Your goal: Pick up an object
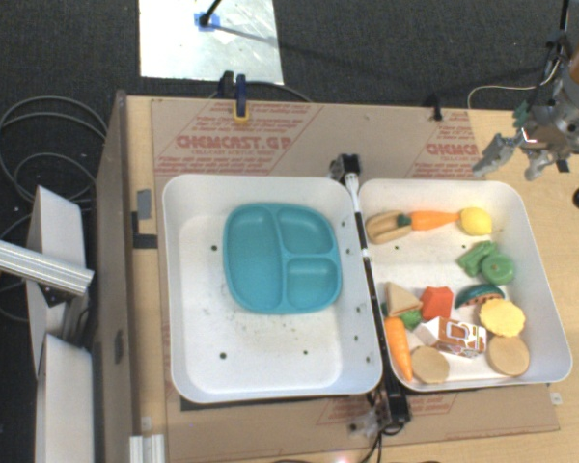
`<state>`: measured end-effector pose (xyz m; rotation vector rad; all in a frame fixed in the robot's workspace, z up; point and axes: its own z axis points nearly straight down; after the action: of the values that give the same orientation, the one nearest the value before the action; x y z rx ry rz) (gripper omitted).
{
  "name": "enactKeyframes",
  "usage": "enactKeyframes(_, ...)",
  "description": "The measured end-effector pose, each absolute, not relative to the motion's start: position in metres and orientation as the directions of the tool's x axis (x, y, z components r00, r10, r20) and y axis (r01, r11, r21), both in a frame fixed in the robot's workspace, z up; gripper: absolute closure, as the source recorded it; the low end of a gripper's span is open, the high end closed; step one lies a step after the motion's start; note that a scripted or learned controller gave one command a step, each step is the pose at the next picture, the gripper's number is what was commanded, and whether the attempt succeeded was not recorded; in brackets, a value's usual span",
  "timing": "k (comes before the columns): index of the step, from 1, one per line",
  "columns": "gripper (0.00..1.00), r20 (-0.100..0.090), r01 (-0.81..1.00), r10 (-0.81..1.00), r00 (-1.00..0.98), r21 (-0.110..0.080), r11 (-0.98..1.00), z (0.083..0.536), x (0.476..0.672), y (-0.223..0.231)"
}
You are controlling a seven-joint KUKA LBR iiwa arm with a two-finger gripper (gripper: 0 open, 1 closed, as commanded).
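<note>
The hand (517,156) hangs at the upper right, above the counter (270,133) just outside the far right corner of the right bin (545,287). Its two fingers are spread apart with nothing between them.

The right bin carries all the loose toy food. Along its far side lie a bread piece (387,227), a carrot (434,221) pointing left to right, and a lemon (476,222), the carrot touching the bread and nearly touching the lemon. Below the lemon sit green pieces (486,261). Nearer the front there is a red block (437,303), a yellow round piece (503,317) and a small printed carton (459,336), crowded together. A second carrot (399,345) lies along the left wall, and two tan round slices (429,365) (509,356) rest at the front edge.

The left bin (193,355) carries a teal divided plate (281,258), lying flat toward its far right part. The two bins touch side by side on a brown printed sheet.
</note>
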<state>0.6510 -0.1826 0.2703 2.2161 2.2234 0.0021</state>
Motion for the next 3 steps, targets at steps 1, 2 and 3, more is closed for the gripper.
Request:
enactKeyframes(1, 0.0, 0.003, 1.0, 1.0, 0.001, -0.013, -0.001, 0.11, 0.657, -0.206)
enactKeyframes(2, 1.0, -0.003, 1.0, 1.0, -0.005, 0.007, 0.005, 0.133, 0.663, -0.207)
enactKeyframes(3, 0.0, -0.003, 1.0, 1.0, -0.006, 0.006, 0.006, 0.132, 0.663, -0.207)
